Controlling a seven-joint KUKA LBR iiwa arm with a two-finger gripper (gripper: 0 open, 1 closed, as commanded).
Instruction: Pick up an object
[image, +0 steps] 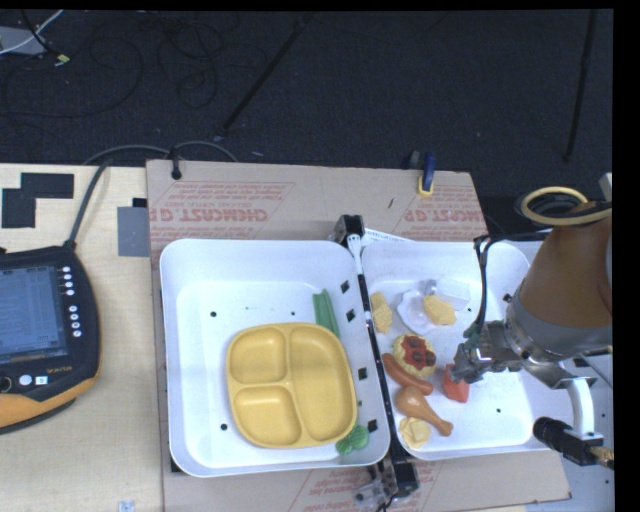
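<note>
End effector (462, 372) sits low inside the right bin (500, 440), entering from the right of the camera view; whether it is spread or pressed together cannot be told, because the wrist hardware hides the tip. Ordered by size: the left bin (190, 300) carries a yellow divided tray (290, 385), well apart from the end effector. In the right bin, food-shaped items lie in a column just left of the end effector: a chicken drumstick (423, 407), a sausage (405, 375) with its long axis slanting down-right, and a small pizza piece (414, 352). A small red object (456, 389) lies directly below the end effector, touching or nearly touching it, and is judged the nearest pick candidate.
</note>
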